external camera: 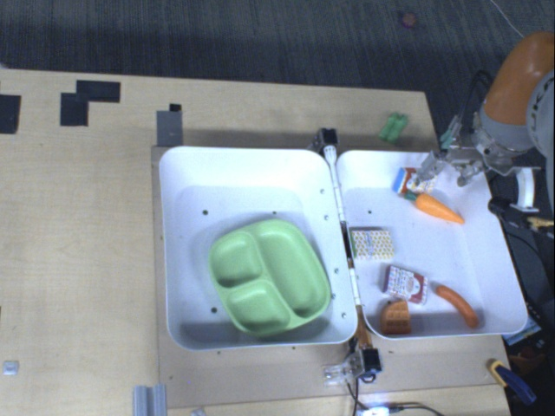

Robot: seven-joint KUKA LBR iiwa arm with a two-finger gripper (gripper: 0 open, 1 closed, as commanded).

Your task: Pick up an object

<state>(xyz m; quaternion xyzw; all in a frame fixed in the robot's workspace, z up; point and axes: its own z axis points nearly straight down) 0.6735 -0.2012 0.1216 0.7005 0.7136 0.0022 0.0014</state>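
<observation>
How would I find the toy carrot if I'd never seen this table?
Look in the right white bin, the one without the green plate. Go to its far end, beside the gripper. The carrot is the pointed, bright orange cone next to a small blue and red packet, brighter and straighter than the curved sausage at the near end.

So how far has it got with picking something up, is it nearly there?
Nothing looks lifted yet. The gripper is down in the right bin, right at a small colourful packet beside the toy carrot; whether it has hold of either is not clear. Grasping and raising an item is left. The green divided plate lies in the left bin.
</observation>
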